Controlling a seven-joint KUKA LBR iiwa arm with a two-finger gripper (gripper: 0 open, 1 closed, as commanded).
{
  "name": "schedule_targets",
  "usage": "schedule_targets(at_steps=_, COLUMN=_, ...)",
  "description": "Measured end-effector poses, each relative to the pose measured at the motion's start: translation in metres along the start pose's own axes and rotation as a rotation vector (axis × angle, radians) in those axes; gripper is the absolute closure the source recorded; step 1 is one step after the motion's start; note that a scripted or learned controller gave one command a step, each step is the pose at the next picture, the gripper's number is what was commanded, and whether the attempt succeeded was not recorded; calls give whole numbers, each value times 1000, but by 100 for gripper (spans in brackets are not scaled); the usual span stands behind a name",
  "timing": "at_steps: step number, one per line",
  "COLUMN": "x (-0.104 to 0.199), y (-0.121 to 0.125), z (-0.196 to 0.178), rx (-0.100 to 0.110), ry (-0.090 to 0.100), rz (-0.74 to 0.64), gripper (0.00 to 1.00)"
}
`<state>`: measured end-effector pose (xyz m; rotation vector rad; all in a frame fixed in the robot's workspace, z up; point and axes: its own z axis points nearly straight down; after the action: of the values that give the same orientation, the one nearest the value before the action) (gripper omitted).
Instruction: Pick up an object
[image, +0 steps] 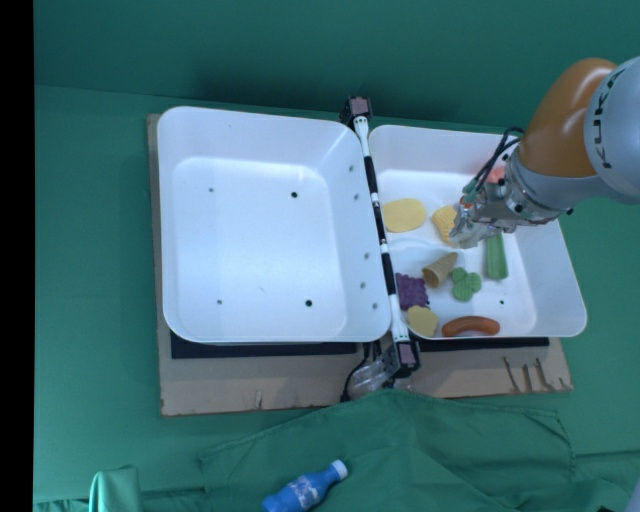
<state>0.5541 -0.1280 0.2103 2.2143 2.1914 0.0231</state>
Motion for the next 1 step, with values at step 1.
schedule_targets(at_steps=1, x=0, y=0, z=1, rx=1, ry=0, rz=0, gripper=0)
